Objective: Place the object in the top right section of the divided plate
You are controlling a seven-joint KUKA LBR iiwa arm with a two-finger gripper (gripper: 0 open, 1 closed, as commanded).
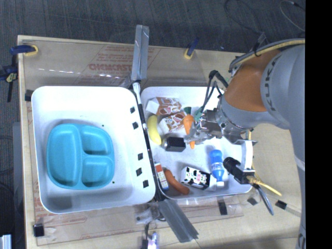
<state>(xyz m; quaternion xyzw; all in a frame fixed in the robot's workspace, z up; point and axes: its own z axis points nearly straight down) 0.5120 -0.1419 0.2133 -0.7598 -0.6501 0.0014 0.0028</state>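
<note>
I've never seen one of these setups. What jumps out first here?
The big grey and orange arm reaching in from the right, its gripper low over the cluttered right bin beside a toy carrot and a banana. In the left bin lies a bright blue divided plate.

The left bin has lots of open floor around the blue plate, and nothing sits on the plate. The right bin is crowded: a banana, a carrot, a black block, a blue bottle and a sausage lie close together, with the arm over its right side
</note>
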